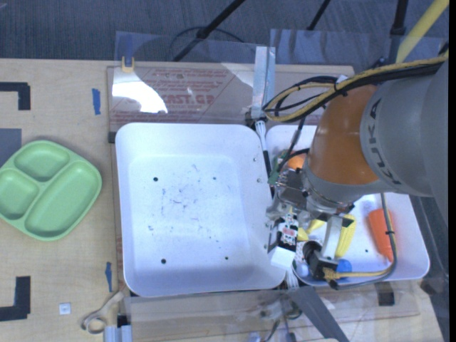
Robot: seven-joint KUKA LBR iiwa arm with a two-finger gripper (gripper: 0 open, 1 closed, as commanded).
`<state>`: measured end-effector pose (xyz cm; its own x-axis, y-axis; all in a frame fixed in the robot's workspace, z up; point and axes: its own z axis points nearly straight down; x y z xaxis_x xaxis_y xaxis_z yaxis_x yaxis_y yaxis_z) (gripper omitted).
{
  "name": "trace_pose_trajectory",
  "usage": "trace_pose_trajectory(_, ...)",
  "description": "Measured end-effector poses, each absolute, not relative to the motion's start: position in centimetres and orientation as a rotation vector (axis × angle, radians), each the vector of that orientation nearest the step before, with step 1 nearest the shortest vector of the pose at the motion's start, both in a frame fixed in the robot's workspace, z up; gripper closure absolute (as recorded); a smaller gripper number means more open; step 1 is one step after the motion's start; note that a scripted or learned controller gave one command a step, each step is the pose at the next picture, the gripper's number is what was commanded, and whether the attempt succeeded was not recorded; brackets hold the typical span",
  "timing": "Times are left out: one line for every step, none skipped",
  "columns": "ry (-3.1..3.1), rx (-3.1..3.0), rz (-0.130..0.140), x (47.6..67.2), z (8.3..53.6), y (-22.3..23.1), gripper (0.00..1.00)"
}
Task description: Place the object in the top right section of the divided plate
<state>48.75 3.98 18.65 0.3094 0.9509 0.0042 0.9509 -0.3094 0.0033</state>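
White plastic forms both shallow bins: the large left white bin (189, 205) has a bare, faintly scuffed floor and rounded corners, giving wide open room from its 9 o'clock rim to its 3 o'clock wall. The right white bin (410, 262) lies against it, and most of its floor is covered by the arm. A pale green three-section divided plate (48, 189) rests on the light wooden bench (57, 91) at the left bin's 9 o'clock, well apart from both bins, with bare wood all around it. A clear plastic sheet (178, 91) lies along the left bin's 12 o'clock edge.

Reaching in from 3 o'clock, the grey arm with its orange band (342, 141) bends down over the right bin, cables looping over it at 12 o'clock. The two-finger gripper (299, 244) hangs low at the right bin's 9 o'clock side, just beside the shared wall; clutter and wiring hide its tips, so whether it is open, closed or gripping anything I cannot tell.

An orange carrot-shaped toy (380, 234) lies at the gripper's 3 o'clock on the right bin's floor. A yellow corn-shaped piece (344, 237) sits between the carrot toy and the gripper, possibly touching the arm's hardware. A small blue object (343, 266) lies at the bin's 6 o'clock edge.
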Motion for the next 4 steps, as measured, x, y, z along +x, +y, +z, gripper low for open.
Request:
trace_pose_trajectory(1.842,2.543,0.009,48.8,19.5,3.9,1.0)
trace_pose_trajectory(1.327,2.847,-0.001,47.9,21.4,6.4,1.0)
trace_pose_trajectory(0.963,2.991,-0.005,51.5,25.2,15.2,1.0)
trace_pose_trajectory(1.206,2.903,-0.009,50.4,25.6,12.3,1.0)
